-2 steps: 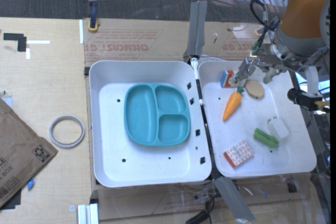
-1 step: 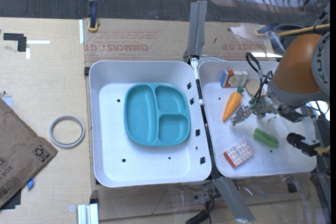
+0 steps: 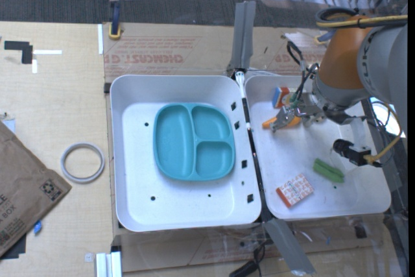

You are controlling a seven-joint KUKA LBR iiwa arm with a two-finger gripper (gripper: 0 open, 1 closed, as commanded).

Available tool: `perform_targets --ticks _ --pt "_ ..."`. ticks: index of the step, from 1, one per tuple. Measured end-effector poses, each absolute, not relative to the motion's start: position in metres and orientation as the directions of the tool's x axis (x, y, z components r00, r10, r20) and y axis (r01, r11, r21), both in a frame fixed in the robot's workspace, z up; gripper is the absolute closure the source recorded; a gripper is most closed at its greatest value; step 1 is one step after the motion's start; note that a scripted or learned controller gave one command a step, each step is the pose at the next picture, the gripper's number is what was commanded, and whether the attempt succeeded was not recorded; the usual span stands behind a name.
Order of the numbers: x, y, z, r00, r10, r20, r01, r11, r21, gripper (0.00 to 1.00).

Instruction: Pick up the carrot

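While pincer (image 3: 283, 121) meets one carrot (image 3: 270, 121), two bins (image 3: 120, 139).

Smooth matt plastic teal plate (image 3: 194, 141)

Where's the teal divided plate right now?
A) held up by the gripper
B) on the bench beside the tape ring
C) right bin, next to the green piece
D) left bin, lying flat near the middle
D: the teal divided plate lies flat near the middle of the left bin, while the gripper is over the right bin, by the carrot.
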State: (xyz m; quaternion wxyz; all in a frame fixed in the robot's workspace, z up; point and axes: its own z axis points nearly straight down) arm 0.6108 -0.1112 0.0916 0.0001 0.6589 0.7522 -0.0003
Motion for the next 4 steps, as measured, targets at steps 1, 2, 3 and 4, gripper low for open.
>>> perform_targets --ticks 1,2,3,4 --pt "0.649 -0.115 0.088 -0.147 0.989 0.010 0.988 0.147 -0.045 0.00" --pt "0.657 -0.113 0.100 -0.153 0.988 -0.002 0.988 0.153 -0.010 1.00" --pt "0.657 -0.113 0.101 -0.153 0.988 -0.002 0.988 0.153 -0.008 0.00" --pt "0.655 -0.098 0.089 0.172 0.985 -0.004 0.985 -0.172 -0.013 0.00"
